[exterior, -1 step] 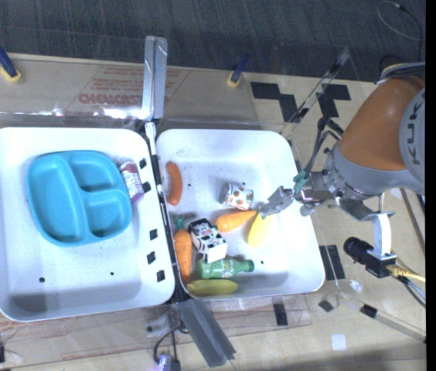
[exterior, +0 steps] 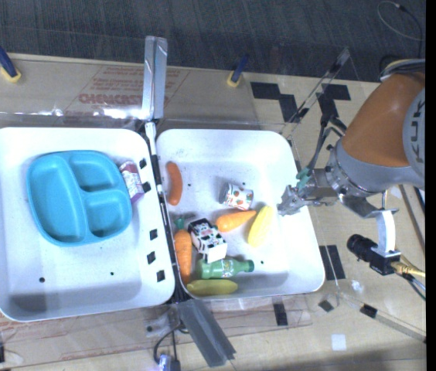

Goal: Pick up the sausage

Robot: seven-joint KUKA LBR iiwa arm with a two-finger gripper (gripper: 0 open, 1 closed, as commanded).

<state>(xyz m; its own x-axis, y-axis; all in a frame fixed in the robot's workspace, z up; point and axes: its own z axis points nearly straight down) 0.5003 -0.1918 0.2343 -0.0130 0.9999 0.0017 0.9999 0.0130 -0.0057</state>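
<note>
Dark carpeted flooring lies beyond a wooden bench [exterior: 202, 83] that carries two shallow white bins side by side. Left bin [exterior: 17, 284] contains a blue divided tray [exterior: 79, 195] and a small purple packet [exterior: 131, 179] lying against the tray's right edge, close to the divider between the bins.

Right bin [exterior: 280, 149] holds the sausage [exterior: 174, 182]: a short, reddish-orange, rounded cylinder with a smooth skin, lying roughly lengthwise along the bin's left wall, in the upper left part of that bin, apart from the other contents. Below it, along the same wall, lies an orange carrot [exterior: 183, 253]. Further items noted in the same bin: a black-and-white patterned block [exterior: 206, 236], a second orange carrot [exterior: 236, 221], a yellow lemon-shaped piece [exterior: 261, 226], a small white printed carton [exterior: 237, 196], a green bottle [exterior: 226, 267] and a yellow banana [exterior: 212, 287] at the lower wall.

Gripper [exterior: 289, 202] is at the right bin's right wall, at the end of the grey arm with its orange band [exterior: 384, 126]. Whether it is released or clenched cannot be determined at this resolution; nothing is seen between its tips. Sausage lies well apart from the gripper, across the bin's width toward the left and slightly higher in the view, with the carton between the two.
</note>
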